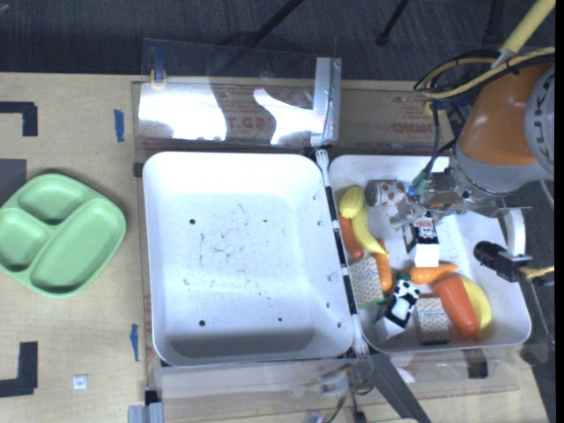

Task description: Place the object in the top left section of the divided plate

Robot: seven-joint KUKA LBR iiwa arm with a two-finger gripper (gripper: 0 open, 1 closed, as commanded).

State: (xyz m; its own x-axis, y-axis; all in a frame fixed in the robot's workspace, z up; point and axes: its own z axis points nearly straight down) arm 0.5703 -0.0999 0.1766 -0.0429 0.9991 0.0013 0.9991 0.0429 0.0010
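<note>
The green divided plate lies on the wooden bench at the far left, outside both bins. Its top left section holds nothing. My gripper hangs low over the middle of the right bin, far to the right of the plate. Right under it are a small white block and an orange piece. Around them lie a yellow banana-like toy, a carrot, a small can, a black-and-white object and a red-orange pepper.
The left bin lies between the plate and the right bin. A clear panel with a metal post stands behind the bins. Cables and the arm's orange band fill the upper right.
</note>
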